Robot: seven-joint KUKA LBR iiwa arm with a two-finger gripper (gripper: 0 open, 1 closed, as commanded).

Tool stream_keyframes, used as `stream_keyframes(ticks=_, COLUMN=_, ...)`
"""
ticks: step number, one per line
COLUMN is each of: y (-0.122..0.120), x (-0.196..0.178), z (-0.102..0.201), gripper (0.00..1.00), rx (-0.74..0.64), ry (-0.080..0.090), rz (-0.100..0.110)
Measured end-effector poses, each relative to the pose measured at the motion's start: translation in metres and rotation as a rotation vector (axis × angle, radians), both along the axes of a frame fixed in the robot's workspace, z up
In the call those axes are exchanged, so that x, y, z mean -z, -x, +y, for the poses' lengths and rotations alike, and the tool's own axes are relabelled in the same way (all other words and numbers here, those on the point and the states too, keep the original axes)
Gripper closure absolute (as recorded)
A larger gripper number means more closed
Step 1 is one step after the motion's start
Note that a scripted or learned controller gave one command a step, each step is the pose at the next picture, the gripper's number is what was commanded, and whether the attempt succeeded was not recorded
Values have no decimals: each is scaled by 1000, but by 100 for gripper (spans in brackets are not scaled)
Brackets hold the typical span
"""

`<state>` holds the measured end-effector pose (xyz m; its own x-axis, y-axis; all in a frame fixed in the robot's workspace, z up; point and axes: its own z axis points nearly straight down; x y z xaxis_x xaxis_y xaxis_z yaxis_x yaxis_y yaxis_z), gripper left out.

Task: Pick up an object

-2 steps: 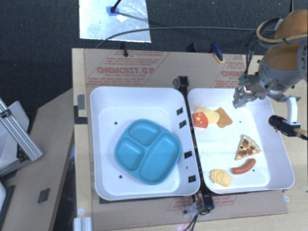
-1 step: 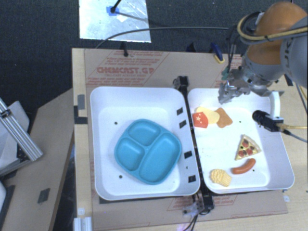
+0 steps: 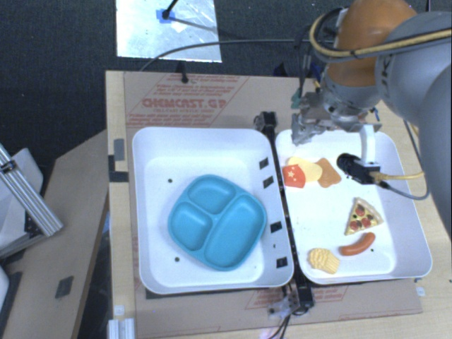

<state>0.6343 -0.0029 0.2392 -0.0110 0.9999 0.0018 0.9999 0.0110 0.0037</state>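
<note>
Presently catalogued on the tabletop [image 3: 78, 189]: two shallow white bins side by side. Left bin [image 3: 152, 161], holding a blue sectioned plate [image 3: 217, 221] lying flat near its middle, presumably parked as a drop-off spot. Right bin [image 3: 406, 253], holding the toy food laid out loose and mostly apart, likely so that each piece can be taken singly: red-and-yellow piece [image 3: 299, 171] touching a tan slice [image 3: 327, 173] at the upper left, pizza slice [image 3: 363, 216] mid-right, sausage [image 3: 357, 244] just below it, crinkled yellow piece [image 3: 324, 260] near the front edge. Pincer [image 3: 308, 129] poised over the far left corner of the right bin, wrist pointing down, cables trailing; spread or pressed together not discernible from above, nothing seen pinched. Nearest candidate: red-and-yellow piece, lying just in front of the pincer and slightly toward the bin's middle, apart from it. Remaining foods well apart from the pincer, toward the near side.
</note>
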Motion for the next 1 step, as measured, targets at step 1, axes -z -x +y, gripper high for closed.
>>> stream_keyframes(ticks=1, y=-3, x=13, z=54, gripper=100, rx=1, ry=0, rz=2)
